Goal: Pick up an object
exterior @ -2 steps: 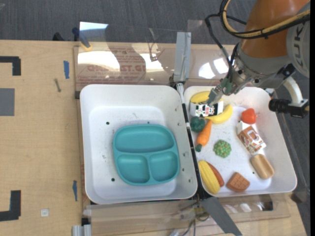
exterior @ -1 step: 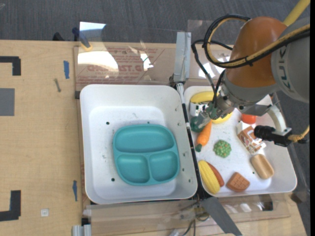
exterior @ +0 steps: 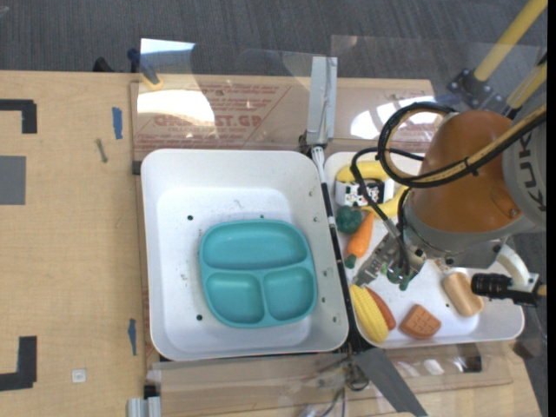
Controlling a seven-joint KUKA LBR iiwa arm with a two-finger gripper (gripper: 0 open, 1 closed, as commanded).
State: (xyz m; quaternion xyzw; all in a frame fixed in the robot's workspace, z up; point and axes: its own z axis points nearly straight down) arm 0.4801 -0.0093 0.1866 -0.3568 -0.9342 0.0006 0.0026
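A toy carrot (exterior: pixel 360 235) lies in the right bin (exterior: pixel 502 324), just left of the claw (exterior: pixel 388 266), which hangs low over the bin floor; whether the claw is spread or pressed together cannot be told. A corn cob (exterior: pixel 371 312) and a waffle (exterior: pixel 420 321) lie nearer, a bread roll (exterior: pixel 461 293) to the right. The left bin (exterior: pixel 174 181) holds a teal divided tray (exterior: pixel 257 270).
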